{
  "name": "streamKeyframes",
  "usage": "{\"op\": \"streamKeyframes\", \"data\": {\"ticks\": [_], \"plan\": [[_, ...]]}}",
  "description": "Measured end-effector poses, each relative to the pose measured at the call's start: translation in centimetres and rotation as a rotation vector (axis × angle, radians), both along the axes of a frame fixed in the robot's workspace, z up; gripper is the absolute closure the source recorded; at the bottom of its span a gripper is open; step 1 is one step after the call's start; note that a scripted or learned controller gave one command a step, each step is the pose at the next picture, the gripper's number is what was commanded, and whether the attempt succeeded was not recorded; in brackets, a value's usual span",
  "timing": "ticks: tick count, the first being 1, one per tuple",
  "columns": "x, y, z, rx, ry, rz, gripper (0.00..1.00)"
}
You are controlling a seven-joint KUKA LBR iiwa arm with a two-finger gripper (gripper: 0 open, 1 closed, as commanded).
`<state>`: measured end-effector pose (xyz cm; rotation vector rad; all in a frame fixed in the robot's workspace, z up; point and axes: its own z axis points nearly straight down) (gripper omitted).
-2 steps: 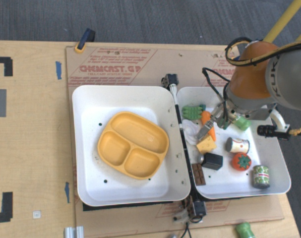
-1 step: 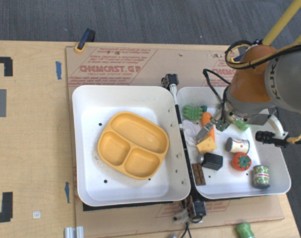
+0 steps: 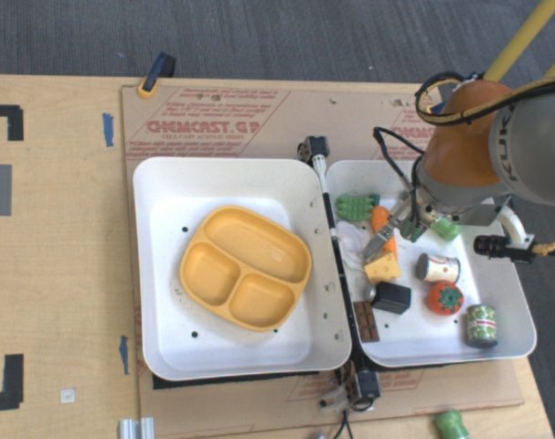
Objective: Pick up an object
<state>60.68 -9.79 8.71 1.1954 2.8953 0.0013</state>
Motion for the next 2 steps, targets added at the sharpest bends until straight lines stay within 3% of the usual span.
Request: {"op": "streamKeyframes", "data": {"ticks": [2], "plan": [[0.59,0.23,-0.08,0.002,0.003,-0.057,0.0]]}}
